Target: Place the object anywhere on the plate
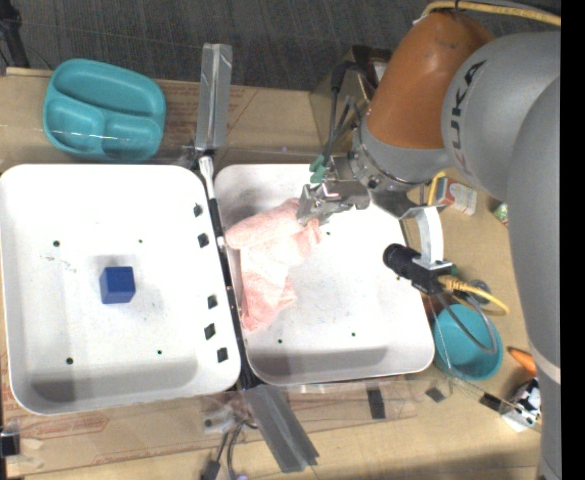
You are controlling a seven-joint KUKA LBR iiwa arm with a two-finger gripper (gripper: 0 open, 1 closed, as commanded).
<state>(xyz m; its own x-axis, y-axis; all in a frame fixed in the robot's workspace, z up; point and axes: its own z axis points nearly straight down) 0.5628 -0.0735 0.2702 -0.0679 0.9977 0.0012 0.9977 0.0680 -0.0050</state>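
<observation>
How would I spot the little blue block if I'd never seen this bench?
Look at the left bin of the two white ones. The blue block sits alone on its floor, left of centre. It is small, square and dark blue, unlike the crumpled pink cloth in the right bin.

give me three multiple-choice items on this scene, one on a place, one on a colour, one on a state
1. Where is the cube?
A. in the left bin
B. in the right bin
C. on the teal tray

2. What colour is the cloth?
A. green
B. pink
C. black

3. How does the cloth lie?
A. folded in a neat square
B. crumpled, its upper end at the gripper
C. hanging over the bin's rim onto the bench

Answers:
1 A, the blue cube sits alone on the left bin's floor.
2 B, it is pale pink against the white bin.
3 B, it is bunched in loose folds, and its top meets the gripper.
</observation>
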